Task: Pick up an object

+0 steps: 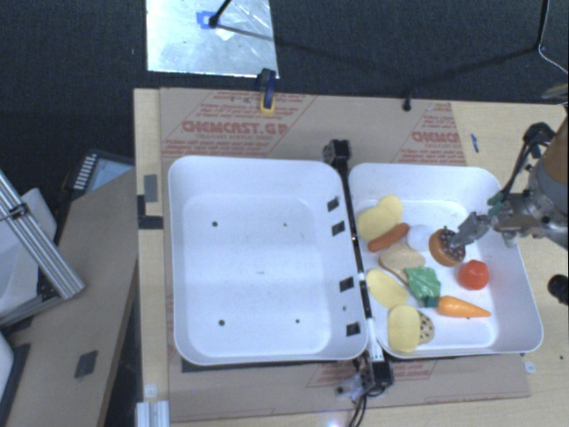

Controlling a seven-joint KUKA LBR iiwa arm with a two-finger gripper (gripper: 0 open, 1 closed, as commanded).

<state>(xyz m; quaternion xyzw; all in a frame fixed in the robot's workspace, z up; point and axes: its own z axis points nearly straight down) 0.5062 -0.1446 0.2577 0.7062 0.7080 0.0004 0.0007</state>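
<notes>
Tool low over the toy food in the right bin, nothing lifted yet.

Far to the tool's left the left bin point(258, 256) sits on the surface point(293, 114); nearer, in the right bin point(516, 327), lie a yellow piece point(380, 213), a red sausage point(388, 237), a green leafy piece point(424, 285) and a carrot point(462, 308). The brown round piece point(444, 246) is touching the tool point(466, 230), just beside the red tomato point(474, 274); whether the tool is wide or narrow I cannot tell. My worry: the pieces crowd together, so a close could catch the brown piece off-centre and squirt it aside, or nudge the tomato into rolling.
</notes>
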